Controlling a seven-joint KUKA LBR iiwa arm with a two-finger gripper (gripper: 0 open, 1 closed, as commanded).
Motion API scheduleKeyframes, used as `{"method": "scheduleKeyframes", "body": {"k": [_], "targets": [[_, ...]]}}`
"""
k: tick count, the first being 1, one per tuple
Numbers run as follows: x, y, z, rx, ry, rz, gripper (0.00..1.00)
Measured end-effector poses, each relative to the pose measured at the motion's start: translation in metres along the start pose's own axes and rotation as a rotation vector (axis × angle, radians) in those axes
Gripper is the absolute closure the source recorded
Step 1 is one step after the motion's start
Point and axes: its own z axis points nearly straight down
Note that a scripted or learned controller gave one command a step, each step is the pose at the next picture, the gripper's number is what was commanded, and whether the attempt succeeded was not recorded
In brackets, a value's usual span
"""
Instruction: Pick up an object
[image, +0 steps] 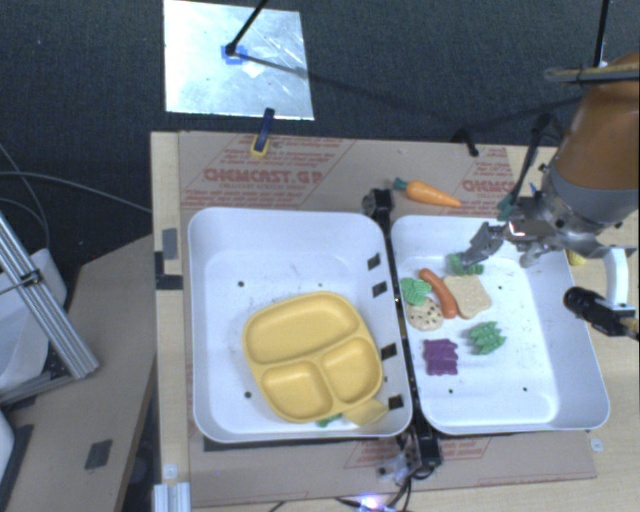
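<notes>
My gripper (507, 248) hangs over the far part of the right bin (560, 400), open, with bare bin floor showing between its fingers. Its left fingertip is right next to a small green toy (463, 264). Just below that lie an orange-red sausage (437, 291), a slice of bread (469, 296), a leafy green piece (414, 291) and a cookie (425, 317). Further toward the front are purple grapes (440, 356) and another green vegetable (486, 337).
The left bin (215, 300) holds a yellow divided tray (312, 353). A toy carrot (428, 193) lies on the bench behind the bins. The arm's black fitting (598, 308) overhangs the right bin's right edge. A blue-and-yellow tool (263, 133) lies at the back.
</notes>
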Motion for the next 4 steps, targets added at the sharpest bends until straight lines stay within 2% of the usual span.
{"method": "scheduleKeyframes", "body": {"k": [1,2,3,4], "targets": [[-0.001,-0.040,0.097,0.012,0.002,0.003,0.00],[-0.049,-0.085,0.188,0.006,-0.001,0.009,0.00],[0.003,-0.032,0.185,-0.004,0.001,-0.006,0.00],[-0.001,-0.034,0.174,-0.002,0.000,0.000,1.00]]}}
